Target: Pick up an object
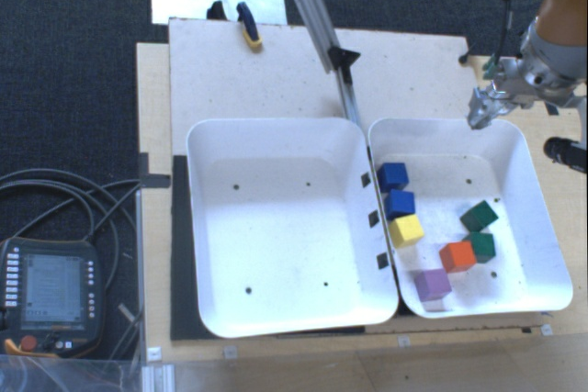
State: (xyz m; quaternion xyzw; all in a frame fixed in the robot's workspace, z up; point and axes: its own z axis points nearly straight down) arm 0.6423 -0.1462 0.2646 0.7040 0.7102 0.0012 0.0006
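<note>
Inside right bin [537,197], seven blocks [405,229]

The grey arm [559,14] reaches in from the upper right, its orange band showing above the wrist. Its hand [481,110] points down and to the left, hanging low at the arm's end.

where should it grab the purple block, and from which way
From straight above, fingers on the purple block's far and near faces. Its left side sits close to the right bin's wall, and the orange block crowds its upper right corner, so those sides look tighter.
</note>
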